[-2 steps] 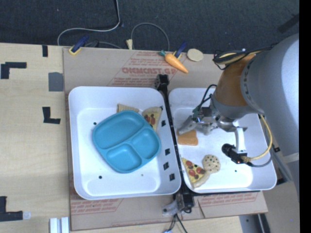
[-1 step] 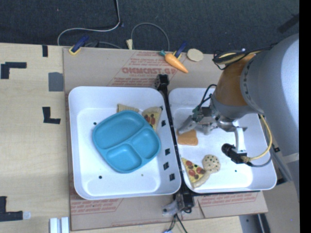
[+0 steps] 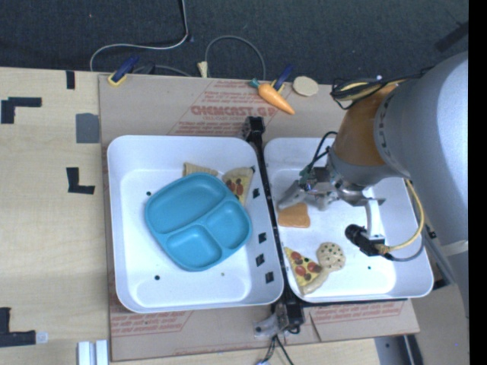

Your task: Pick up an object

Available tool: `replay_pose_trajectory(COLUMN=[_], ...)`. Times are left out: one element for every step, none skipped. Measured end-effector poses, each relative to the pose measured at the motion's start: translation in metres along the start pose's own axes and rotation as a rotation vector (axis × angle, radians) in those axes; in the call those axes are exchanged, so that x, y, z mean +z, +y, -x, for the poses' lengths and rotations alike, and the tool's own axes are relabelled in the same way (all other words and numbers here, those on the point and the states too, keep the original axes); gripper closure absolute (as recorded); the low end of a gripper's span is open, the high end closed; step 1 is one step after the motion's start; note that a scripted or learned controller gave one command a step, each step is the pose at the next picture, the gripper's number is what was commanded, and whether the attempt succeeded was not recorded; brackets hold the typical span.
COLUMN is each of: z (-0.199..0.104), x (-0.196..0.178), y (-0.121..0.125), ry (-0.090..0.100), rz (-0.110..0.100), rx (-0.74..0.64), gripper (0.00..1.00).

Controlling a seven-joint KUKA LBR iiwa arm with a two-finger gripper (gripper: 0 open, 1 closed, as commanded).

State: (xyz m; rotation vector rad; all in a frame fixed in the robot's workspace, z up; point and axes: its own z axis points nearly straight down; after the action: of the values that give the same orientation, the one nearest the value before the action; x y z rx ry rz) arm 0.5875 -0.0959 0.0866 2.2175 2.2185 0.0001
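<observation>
We see the end effector [image 3: 298, 195] low in the right bin [image 3: 396, 280], just above an orange wedge [image 3: 294, 217]; we cannot tell its state. A cookie [image 3: 331, 255] and pizza slice [image 3: 304, 270] lie nearby.

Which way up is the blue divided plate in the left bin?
Right way up: the blue divided plate shows its three hollow compartments, with nothing in them.

You looked down on a pale wooden worktop [image 3: 46, 226] marked with dark tape, a brown cardboard sheet [image 3: 221, 109] laid across it. Beyond its far edge lay dark carpeted floor [image 3: 304, 14], where a thin cable [image 3: 181, 10] trailed.
</observation>
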Motion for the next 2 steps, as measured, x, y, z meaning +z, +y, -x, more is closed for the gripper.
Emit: replay_pose_trajectory(z=[0.000,-0.002], x=[0.001,-0.024], y=[0.016,0.084], ry=[0.003,0.002], rz=[-0.004,0.003], rx=[0.000,-0.003], gripper=[0.00,0.00])
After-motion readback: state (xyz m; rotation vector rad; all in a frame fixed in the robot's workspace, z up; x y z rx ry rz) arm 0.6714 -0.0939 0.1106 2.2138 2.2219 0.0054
